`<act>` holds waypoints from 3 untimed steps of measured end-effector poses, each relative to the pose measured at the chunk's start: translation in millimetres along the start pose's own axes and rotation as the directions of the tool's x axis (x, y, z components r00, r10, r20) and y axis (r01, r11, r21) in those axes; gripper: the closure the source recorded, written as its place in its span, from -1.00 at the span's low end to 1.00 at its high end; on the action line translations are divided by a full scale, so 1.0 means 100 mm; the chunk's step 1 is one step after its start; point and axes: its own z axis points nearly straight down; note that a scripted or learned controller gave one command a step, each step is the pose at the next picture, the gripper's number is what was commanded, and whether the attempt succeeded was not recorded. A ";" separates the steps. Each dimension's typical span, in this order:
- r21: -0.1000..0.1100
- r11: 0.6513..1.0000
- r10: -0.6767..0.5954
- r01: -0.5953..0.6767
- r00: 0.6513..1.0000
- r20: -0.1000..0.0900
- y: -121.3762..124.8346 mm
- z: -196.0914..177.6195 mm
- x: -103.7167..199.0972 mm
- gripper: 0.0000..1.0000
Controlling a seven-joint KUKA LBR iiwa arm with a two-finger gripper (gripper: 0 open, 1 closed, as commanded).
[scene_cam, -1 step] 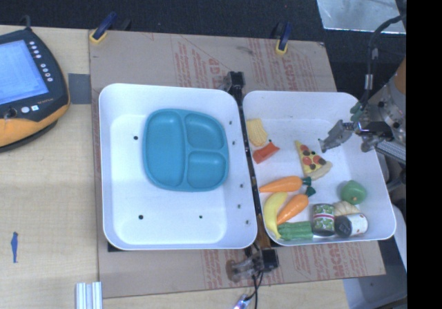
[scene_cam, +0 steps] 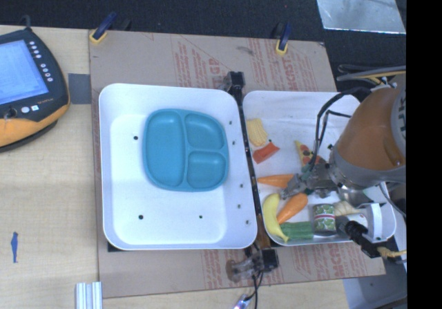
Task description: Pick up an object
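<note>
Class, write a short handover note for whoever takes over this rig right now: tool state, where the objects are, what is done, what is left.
Tool: low in the right bin, over the toy food; whether it is open or shut cannot be told.
Objects: carrot, banana, can, corn all lie in the right bin. Blue plate sits in the left bin.
Done: arm is down at the pile.
Left: grasp one object and lift it; nothing seen held yet.

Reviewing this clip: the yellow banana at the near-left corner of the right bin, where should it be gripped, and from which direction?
Probably from above, across the banana's middle, the fingers closing across its narrow width. It lies flat along the right bin's left wall, with a carrot against its other side, so room there looks tight.
</note>
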 end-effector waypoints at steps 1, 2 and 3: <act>-0.002 1.000 -0.004 0.004 1.000 0.002 0.01 -0.11 -0.02 1.00; -0.002 1.000 -0.004 0.004 1.000 0.002 0.01 -0.11 -0.01 -1.00; -0.004 1.000 0.001 -0.001 1.000 0.001 0.46 0.07 -0.30 -1.00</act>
